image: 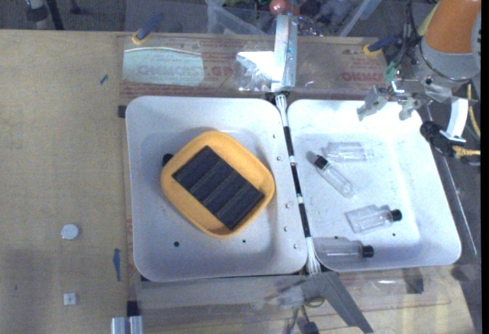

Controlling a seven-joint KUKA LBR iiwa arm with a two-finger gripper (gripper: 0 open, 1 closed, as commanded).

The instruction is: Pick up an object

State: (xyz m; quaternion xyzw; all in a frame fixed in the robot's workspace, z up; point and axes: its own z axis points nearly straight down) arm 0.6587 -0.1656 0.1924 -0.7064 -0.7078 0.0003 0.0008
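End effector (388,101) above right bin's (435,248) far rim, grip state unclear, clear vials (334,172) lying nearer, well apart

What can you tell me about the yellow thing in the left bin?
The yellow object is a squarish, rounded-corner pad or tray, plastic by its look, with a dark ribbed rectangular panel set in its top. It lies flat, turned at a diagonal, near the middle of the left bin, resting on the bin floor. A small dark spot shows at its upper-left edge. Nothing else touches it; the gripper is over the right bin's far edge.
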